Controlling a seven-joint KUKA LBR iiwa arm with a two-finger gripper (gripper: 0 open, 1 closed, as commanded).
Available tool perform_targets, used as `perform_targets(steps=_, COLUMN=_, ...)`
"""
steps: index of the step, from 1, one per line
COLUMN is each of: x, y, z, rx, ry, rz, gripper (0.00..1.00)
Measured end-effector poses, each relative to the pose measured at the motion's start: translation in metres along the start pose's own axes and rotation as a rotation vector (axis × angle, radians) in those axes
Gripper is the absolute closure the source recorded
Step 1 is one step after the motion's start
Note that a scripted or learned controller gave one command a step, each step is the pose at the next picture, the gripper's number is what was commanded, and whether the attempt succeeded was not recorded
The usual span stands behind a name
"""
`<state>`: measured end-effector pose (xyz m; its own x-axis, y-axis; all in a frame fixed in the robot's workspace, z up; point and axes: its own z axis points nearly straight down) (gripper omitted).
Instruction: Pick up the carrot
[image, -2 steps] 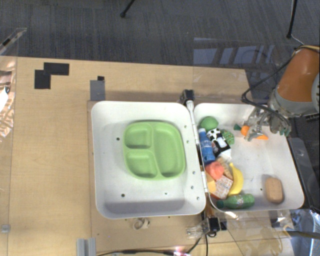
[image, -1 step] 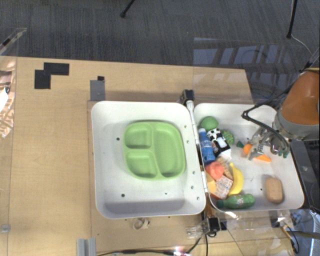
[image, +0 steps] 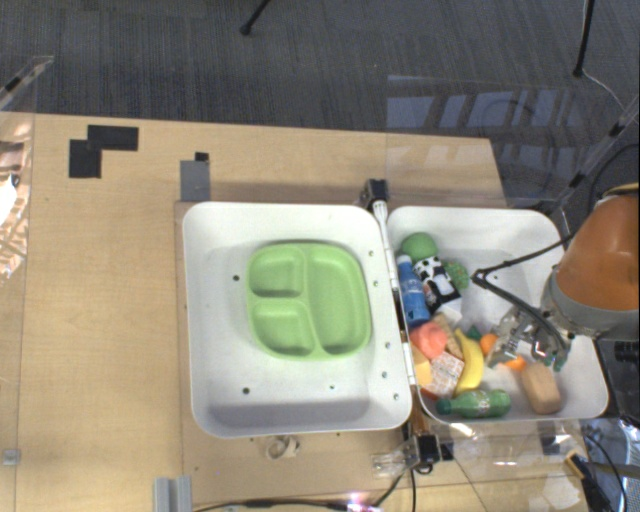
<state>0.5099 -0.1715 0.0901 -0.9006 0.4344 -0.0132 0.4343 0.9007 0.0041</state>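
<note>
Carrot (image: 490, 345) is what I can make out as a small orange piece in the right bin (image: 520, 225), just right of the banana (image: 470, 362) and touching the gripper (image: 516, 343). I cannot tell how the gripper is set, since it is blurred against the clutter. Left of the banana lies a pink toy (image: 433, 338), below it a green cucumber (image: 474, 403); the green divided plate (image: 306, 300) sits in the left bin (image: 215, 400).

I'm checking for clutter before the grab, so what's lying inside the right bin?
The right bin holds a green ball, blue bottle, banana, cucumber and an orange carrot beside the gripper. Whatever lies beneath the gripper is covered.
</note>
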Motion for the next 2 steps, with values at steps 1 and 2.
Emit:
perform_targets(steps=1, x=0.016, y=0.064, z=-0.003, rx=0.000, ry=0.003, rz=0.173, gripper=1.00)
perform_targets(steps=2, x=0.074, y=0.112, z=-0.098, rx=-0.002, ry=0.003, rz=0.370, gripper=1.00)
